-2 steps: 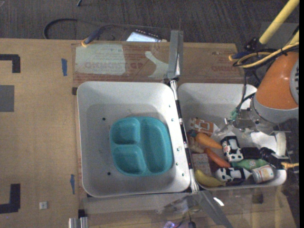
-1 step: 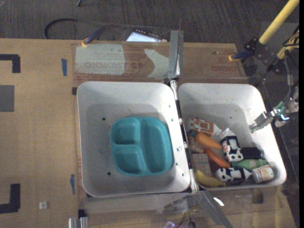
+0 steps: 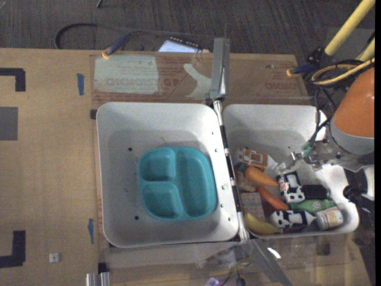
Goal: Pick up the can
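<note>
A small pale can [image 3: 329, 219] lies on its side in the front right corner of the right bin [image 3: 268, 121]. It rests beside a green bottle [image 3: 315, 205] and a cow-patterned carton [image 3: 292, 218]. My gripper [image 3: 305, 154] hangs over the right middle of that bin, behind the heap of objects and well back from the can. It is small and partly blurred against the white bin wall. The grey wrist with its orange band [image 3: 359, 106] reaches in from the right edge.
The right bin also holds two carrots [image 3: 262, 176], a banana [image 3: 262, 225], a second cow-patterned carton [image 3: 290, 186], a black block [image 3: 314, 192] and a small printed box [image 3: 253, 158]. A teal divided plate [image 3: 177, 183] lies in the left bin [image 3: 119, 130].
</note>
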